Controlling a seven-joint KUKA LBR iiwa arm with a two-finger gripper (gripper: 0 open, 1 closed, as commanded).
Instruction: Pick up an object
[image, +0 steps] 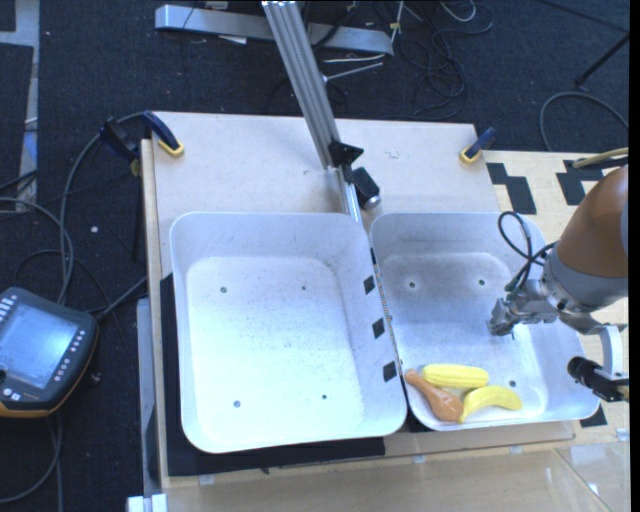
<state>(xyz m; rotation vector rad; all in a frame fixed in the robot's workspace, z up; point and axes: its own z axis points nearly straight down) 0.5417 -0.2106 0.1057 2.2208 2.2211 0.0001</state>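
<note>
On the pale wooden worktop (260, 160) sit 2 shallow white plastic bins side by side: the left bin (200, 300) and the right bin (440, 270). The grey arm with its orange band (600, 225) reaches in from the right, and its dark metal pincer (503, 320) hangs low over the right bin's floor, toward that bin's right side; whether it is released or clenched cannot be told, and nothing is seen between its tips. Near the right bin's front edge lie 3 toys close together: a yellow corn-shaped piece (456, 375), a curved yellow banana (492, 400) just beside it, and an orange carrot-like piece (437, 395) touching the corn-shaped piece's left end. All 3 lie apart from the pincer.
</note>
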